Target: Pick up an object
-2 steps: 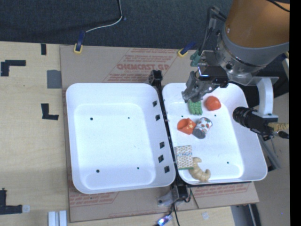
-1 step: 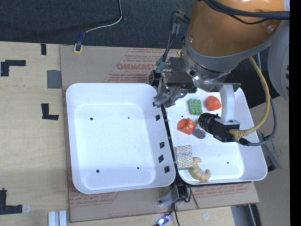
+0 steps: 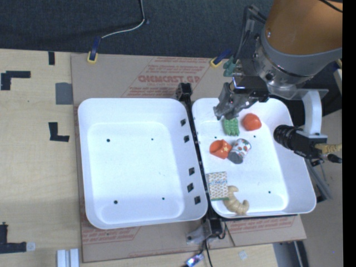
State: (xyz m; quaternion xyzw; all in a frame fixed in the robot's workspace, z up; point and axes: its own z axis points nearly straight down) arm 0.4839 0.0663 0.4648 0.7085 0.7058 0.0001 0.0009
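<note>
Two white bins sit side by side on the bench (image 3: 39, 166); left bin (image 3: 133, 210) bare of objects, right bin (image 3: 300, 204) carrying all the clutter. Objects in right bin: green ridged block (image 3: 232, 127) near the upper middle; orange-red round piece (image 3: 252, 121) just beside it on the right; orange crumpled piece (image 3: 219, 148) below, touching or nearly touching a grey-and-white speckled lump (image 3: 240, 151); patterned small packet (image 3: 217, 184) near the bin's left wall; tan curved figure (image 3: 237, 204) at the lower edge.

Task progress, as judged: nothing lifted yet; every object appears to rest on the bin floor; pick not done, grasp and lift both remain.

Claw (image 3: 227, 114) hangs low over the upper part of right bin, its dark tip right at the top edge of the green ridged block, possibly touching it; contact cannot be confirmed from this slant. Whether claw is spread or closed cannot be told; the tip reads as one dark mass. No object seen held in it. Likeliest target: the green ridged block directly beneath.
</note>
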